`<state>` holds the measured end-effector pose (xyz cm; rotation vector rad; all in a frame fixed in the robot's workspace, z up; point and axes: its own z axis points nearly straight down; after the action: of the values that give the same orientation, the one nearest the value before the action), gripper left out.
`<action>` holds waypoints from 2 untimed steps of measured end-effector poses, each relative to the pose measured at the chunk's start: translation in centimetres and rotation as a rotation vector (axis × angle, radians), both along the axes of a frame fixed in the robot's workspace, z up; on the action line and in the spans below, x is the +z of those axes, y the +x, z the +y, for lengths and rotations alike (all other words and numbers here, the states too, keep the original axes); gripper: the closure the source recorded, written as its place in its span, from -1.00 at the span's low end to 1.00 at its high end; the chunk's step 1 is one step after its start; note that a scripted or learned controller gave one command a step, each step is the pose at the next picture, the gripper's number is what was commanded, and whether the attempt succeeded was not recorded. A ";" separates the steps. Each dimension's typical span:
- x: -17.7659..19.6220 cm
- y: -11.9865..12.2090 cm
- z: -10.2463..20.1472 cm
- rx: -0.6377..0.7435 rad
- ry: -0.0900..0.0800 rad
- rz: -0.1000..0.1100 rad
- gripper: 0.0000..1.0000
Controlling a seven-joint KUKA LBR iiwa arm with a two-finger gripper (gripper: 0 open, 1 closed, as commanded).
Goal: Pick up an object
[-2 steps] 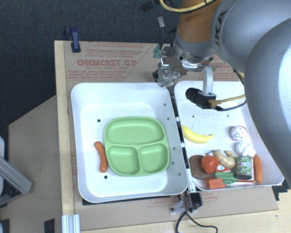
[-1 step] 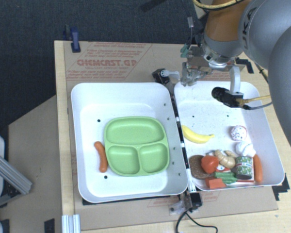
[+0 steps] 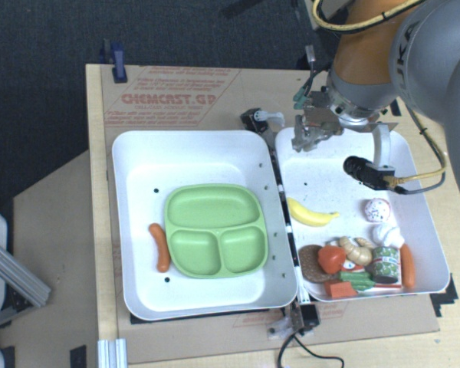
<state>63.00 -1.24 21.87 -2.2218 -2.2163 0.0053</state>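
My gripper [image 3: 310, 139] hangs over the far left corner of the right bin [image 3: 425, 205], well above the floor, and nothing shows between its fingers. A yellow banana [image 3: 312, 214] lies in that bin, nearer the camera than the gripper. A pile of toy food [image 3: 358, 263] fills the bin's near end, including a red tomato [image 3: 330, 258], a carrot [image 3: 408, 267] and a white speckled ball [image 3: 376, 209]. In the left bin [image 3: 130, 175] an orange sausage [image 3: 161, 247] lies beside a green divided plate [image 3: 215, 230].
The bins sit on a brown cardboard sheet [image 3: 169, 94] on the bench. A black cable fitting [image 3: 368, 172] hangs off the wrist above the right bin. A blue clamp [image 3: 117, 58] stands at the board's far left corner. A black connector [image 3: 257, 118] sits between the bins' far edges.
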 end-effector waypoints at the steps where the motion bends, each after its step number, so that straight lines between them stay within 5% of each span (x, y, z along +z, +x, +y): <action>1: -2.1 2.8 1.6 0.004 -0.001 -0.008 1.00; 2: -1.0 3.4 7.1 0.009 0.002 -0.009 1.00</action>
<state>66.44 5.84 20.89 -2.2155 -2.2293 -0.0065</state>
